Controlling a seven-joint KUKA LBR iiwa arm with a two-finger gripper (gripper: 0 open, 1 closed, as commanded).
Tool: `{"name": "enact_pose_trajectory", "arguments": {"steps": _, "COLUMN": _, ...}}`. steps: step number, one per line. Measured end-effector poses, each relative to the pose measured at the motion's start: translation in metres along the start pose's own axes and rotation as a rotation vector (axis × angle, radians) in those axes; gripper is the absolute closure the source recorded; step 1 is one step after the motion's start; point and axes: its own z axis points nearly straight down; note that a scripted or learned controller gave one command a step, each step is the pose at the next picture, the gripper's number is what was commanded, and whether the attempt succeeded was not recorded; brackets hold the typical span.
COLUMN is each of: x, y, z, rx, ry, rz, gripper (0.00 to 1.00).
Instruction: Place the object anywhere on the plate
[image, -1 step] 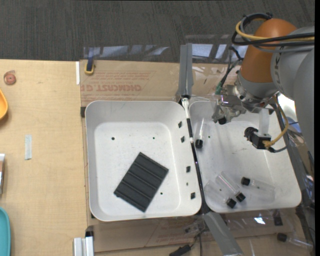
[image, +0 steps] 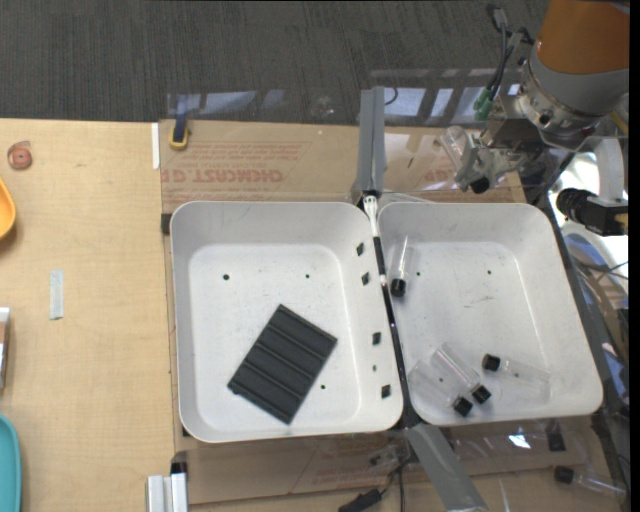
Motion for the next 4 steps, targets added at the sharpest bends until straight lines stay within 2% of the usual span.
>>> {"name": "enact_pose_trajectory", "arguments": {"steps": 1, "x": 0.028, "y": 0.024, "z": -0.075, "rx": -0.004, "ry": -0.001, "rz": -0.661, "gripper": 1.00}}
{"name": "enact_pose_trajectory", "arguments": {"steps": 2, "x": 0.065, "y": -0.010, "z": -0.019, "rx": -0.003, "ry": 0.000, "rz": -1.167, "gripper": 1.00}}
{"name": "enact_pose_trajectory", "arguments": {"steps": 3, "x": 0.099, "y": 0.006, "z": -0.024, "rx": -0.008, "ry": -0.003, "rz": -1.893, "gripper": 1.00}}
{"name": "enact_pose_trajectory", "arguments": {"steps": 4, "x": 0.192, "y": 0.017, "z": 0.011, "rx": -0.007, "ry": -0.002, "rz": -2.208, "gripper": 1.00}}
